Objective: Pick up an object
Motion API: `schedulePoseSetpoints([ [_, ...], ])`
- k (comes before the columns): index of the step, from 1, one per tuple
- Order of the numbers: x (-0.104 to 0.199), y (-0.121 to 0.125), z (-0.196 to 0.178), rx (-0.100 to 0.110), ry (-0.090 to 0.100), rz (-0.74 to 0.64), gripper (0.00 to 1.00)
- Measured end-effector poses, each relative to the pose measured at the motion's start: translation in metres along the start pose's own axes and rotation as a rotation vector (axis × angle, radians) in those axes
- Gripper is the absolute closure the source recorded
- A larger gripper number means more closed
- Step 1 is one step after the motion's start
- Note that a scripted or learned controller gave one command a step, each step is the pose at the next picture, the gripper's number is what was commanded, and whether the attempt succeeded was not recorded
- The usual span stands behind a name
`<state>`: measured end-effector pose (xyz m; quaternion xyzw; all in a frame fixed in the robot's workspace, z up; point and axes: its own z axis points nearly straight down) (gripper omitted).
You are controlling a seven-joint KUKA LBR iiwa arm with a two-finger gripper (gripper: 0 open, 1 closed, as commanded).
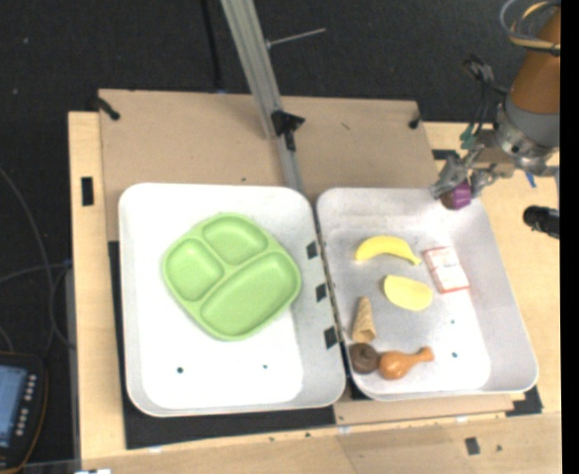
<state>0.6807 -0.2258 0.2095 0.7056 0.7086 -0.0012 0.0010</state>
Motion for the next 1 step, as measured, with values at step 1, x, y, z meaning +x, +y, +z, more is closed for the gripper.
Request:
schedulePoseSetpoints([
  [1, 0.0512, 0.0066, -0.0149, -0.002, 0.003, -0.001, 1.00],
])
